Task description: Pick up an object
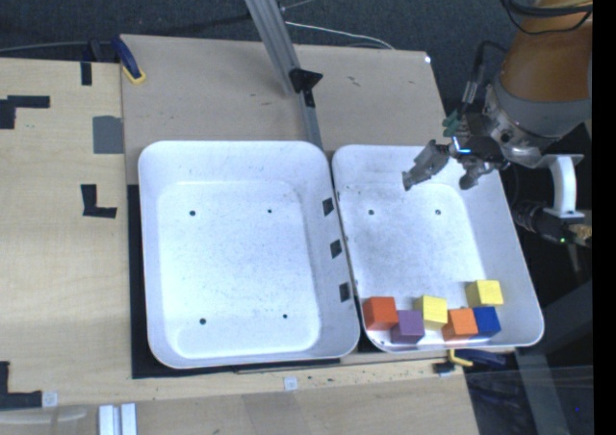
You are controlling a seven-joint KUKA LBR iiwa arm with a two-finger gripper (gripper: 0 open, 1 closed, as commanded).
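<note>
Along the near wall of the right bin [500, 221], a cluster of small blocks sits packed together: an orange block [381, 311], a purple block [411, 324], a yellow block [434, 309], a second orange block [462, 322], a blue block [486, 320] and a second yellow block [484, 292]. Several of them touch or nearly touch; the purple block lies just beside the first orange one, and the blue block is pressed against the second orange one. Any of them qualifies as the object to pick up.

At the far end of the same bin, the gripper [445, 168] hangs above the bare floor, well apart from the cluster. Its two fingers stand spread, with nothing between them. The grey arm [539, 87] reaches in from the right.

Judged from this layout, the step in hand is the approach. To do it well, choose a block with free sides: the second yellow block at the right end looks the most exposed. Align the spread fingers across two open faces, not across a face shared with a neighbour. Descend straight down, clear of the bin wall, and close only once the block sits between the fingers.

Beyond, the left bin [154, 192] lies alongside on the bench [202, 87].
</note>
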